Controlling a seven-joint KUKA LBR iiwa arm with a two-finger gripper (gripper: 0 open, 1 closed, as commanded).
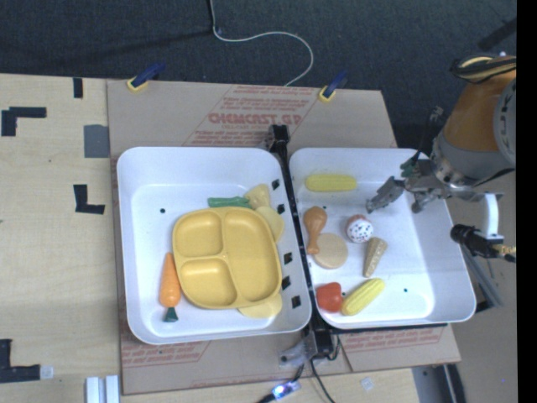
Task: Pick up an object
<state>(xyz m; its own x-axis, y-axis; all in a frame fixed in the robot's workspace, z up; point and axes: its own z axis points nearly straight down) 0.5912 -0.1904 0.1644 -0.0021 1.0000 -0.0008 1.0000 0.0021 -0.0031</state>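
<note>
Toys fill the right bin (445, 305); nearest our gripper (388, 196) sits a spotted ball (359, 229), just below-left of its tips. We see the fingers spread apart, pinching nothing, with a yellow corn cob (331, 182) to their left.

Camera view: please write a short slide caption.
Pincer above right bin, near corn cob and spotted ball.

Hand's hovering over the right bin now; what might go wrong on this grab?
The hand sits near the right bin's far edge, apart from every toy. The small spotted ball nearest it could roll away. The red piece and yellow corn touch, so a grab there may nudge both.
</note>
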